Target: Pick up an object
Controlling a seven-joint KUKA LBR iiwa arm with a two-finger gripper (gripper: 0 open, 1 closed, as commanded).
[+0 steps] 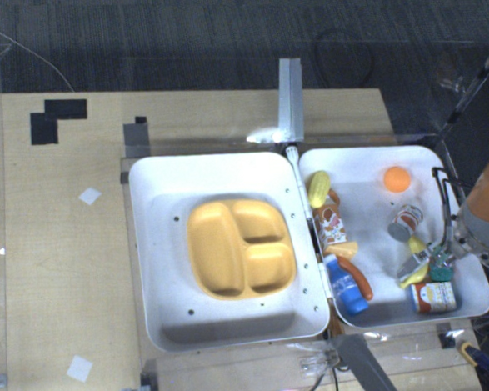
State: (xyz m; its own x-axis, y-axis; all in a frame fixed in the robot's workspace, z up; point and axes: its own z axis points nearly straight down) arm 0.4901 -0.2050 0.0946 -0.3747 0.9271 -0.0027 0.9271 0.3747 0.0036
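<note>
The tool (pixel 439 250) hovered over small objects in the right white bin (pixel 355 164), its grip state indiscernible; nothing appeared lifted.

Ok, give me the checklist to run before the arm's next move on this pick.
1. Objects to pick lie in the right bin: ok.
2. Claw sits over the right bin's near-right cluster: ok.
3. Claw open or shut: cannot tell.
4. Anything held between its fingers: cannot tell.
5. A target with room around it: orange ball lies apart from the rest: ok; items under the claw are crowded, with the can close by: not ok.
6. Yellow divided tray sits alone in the left bin, out of the arm's way: ok.
</note>
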